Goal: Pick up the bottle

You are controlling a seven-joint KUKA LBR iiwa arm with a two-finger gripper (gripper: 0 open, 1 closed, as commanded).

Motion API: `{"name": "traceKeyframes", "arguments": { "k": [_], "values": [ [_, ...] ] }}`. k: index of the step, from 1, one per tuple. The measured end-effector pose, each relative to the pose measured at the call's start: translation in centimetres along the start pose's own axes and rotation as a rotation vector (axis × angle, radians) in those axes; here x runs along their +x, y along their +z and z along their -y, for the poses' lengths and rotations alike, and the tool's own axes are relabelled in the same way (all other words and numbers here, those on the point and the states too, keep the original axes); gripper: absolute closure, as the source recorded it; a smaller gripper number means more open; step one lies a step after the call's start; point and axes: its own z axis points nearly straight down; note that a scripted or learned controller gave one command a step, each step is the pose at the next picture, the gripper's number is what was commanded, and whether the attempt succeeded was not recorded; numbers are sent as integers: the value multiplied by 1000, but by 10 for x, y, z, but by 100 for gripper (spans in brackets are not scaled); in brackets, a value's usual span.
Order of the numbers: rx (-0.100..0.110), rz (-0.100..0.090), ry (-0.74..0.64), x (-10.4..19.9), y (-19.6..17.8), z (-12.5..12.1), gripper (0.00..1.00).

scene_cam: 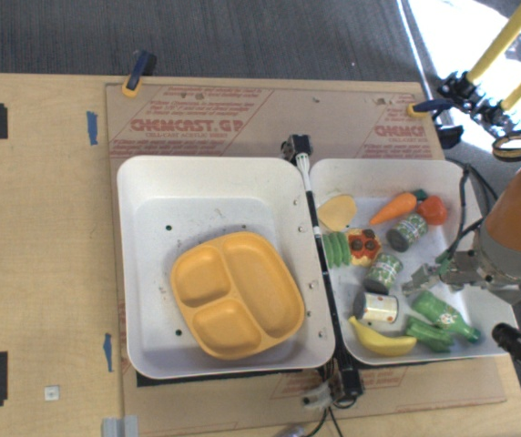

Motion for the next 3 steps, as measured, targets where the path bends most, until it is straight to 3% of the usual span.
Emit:
{"name": "traceKeyframes", "arguments": {
  "k": [1,2,3],
  "values": [
    [-3,1,0,0,-10,-1,100],
    [-2,1,0,0,-10,-1,0],
    [-5,2,0,0,-20,-2,100]
  ]
}}
